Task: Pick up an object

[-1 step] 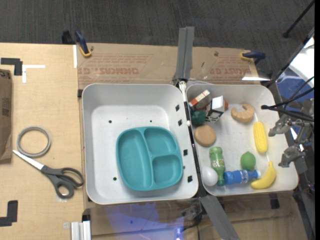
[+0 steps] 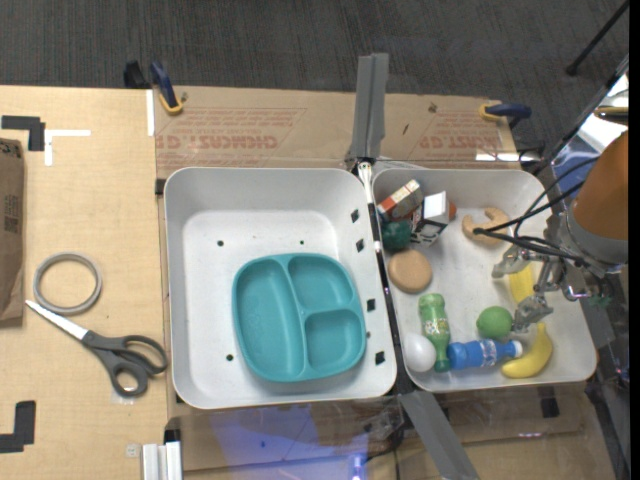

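Note:
My gripper [image 2: 522, 288] hangs low over the right side of the right bin [image 2: 470, 368], below the orange band of the arm. Its two metal fingers [image 2: 511, 262] stand apart, so it is open. A small yellow object [image 2: 519, 282] lies between them on the bin floor. Just below the gripper sit a green ball [image 2: 493, 322] and a yellow banana [image 2: 531, 356]. A blue bottle [image 2: 482, 352], a white egg-shaped object [image 2: 418, 352], a green bottle [image 2: 433, 317] and a tan round object [image 2: 409, 270] lie further left.
Small boxes [image 2: 405, 200] and a tan ring-shaped piece [image 2: 484, 223] lie at the back of the right bin. The left bin [image 2: 200, 218] holds a teal divided tray [image 2: 300, 315]. Scissors [image 2: 110, 349] and a tape roll [image 2: 67, 281] lie on the bench at left.

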Robot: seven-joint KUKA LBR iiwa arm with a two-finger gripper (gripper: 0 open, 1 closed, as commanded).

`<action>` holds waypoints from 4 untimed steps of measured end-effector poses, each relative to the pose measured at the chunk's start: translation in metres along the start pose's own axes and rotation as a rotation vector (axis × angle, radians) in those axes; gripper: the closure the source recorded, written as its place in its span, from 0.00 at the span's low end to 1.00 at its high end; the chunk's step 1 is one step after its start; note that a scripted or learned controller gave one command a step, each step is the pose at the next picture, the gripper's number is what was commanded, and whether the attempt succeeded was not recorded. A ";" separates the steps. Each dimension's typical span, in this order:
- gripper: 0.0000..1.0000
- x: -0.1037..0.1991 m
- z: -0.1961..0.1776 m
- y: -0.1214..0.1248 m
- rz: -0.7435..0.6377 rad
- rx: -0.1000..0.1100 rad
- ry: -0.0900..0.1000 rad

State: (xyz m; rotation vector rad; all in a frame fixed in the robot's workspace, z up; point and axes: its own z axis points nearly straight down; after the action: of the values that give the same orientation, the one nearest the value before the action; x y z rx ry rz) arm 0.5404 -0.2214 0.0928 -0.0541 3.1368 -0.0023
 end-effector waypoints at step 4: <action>1.00 0.037 -0.096 0.102 0.031 -0.001 0.003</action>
State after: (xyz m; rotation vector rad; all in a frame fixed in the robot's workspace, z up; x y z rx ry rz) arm 0.4993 -0.1209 0.1885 -0.0053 3.1403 0.0001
